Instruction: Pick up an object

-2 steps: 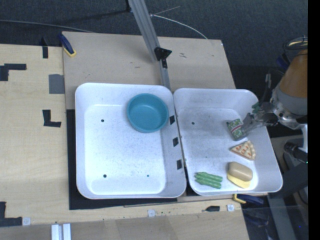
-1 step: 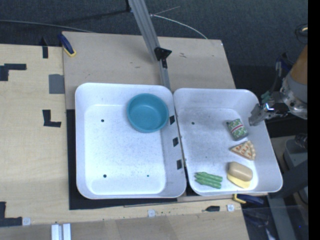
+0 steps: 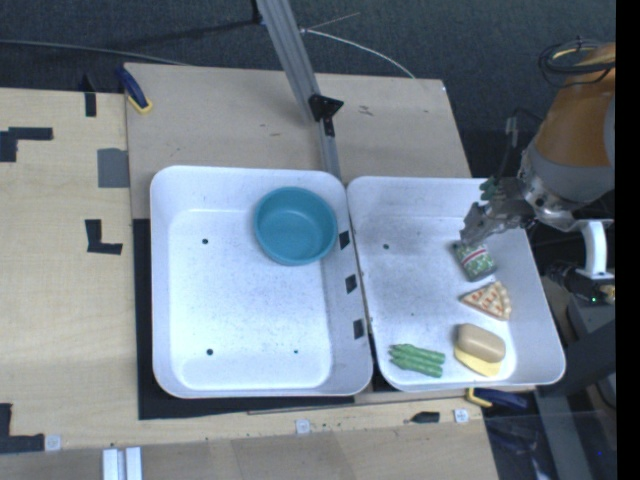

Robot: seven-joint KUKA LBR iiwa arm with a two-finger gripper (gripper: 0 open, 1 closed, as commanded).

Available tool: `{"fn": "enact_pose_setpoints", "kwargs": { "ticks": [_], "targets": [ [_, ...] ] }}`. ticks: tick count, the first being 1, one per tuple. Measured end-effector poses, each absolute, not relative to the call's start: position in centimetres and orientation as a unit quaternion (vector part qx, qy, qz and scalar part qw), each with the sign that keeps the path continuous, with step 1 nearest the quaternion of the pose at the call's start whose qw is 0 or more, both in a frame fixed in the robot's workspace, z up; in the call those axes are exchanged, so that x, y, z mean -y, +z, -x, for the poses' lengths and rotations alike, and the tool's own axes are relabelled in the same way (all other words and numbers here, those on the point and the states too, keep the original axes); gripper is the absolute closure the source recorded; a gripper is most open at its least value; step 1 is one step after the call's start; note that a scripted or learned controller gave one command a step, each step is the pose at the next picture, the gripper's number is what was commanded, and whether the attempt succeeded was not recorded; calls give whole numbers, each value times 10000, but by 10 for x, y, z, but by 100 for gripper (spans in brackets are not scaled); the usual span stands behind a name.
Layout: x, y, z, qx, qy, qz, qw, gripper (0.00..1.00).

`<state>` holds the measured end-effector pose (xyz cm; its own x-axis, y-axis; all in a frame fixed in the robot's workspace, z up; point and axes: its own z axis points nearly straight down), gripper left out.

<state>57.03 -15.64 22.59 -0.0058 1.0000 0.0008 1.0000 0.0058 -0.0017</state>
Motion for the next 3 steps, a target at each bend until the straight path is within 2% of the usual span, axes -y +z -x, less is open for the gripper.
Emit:
{"fn": "enact_pose_setpoints", "kwargs": {
  "ticks": [1,2,3],
  "targets": [
    [103,236,-585,7094,-2,7048,5,100],
    [49,238,-609,7098,-5,7044,6,100],
    [-3,224,-622,7094,6,7048,8,100]
  ]
}}
